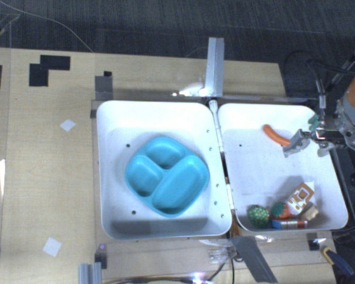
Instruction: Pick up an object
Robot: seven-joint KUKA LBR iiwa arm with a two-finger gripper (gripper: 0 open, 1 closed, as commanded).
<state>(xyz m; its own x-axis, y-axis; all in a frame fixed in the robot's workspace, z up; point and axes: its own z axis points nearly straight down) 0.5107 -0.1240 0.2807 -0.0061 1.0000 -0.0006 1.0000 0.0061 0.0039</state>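
Observation:
The right bin (248,176) holds an orange carrot-shaped piece (275,135) near its back. A cluster lies at its front: a green ball (259,215), a small red and green fruit (278,209), a brown and white box (300,197) and a thin red and blue stick (291,222). My gripper (309,146) hangs over the bin's right side, just right of the orange piece. Its fingers (294,142) are spread apart, open, with nothing between them.
The left bin (115,129) holds a blue divided plate (167,175). A metal post (215,67) stands behind the wall that the two bins share. Cables and the arm's base crowd the right edge beyond the bin.

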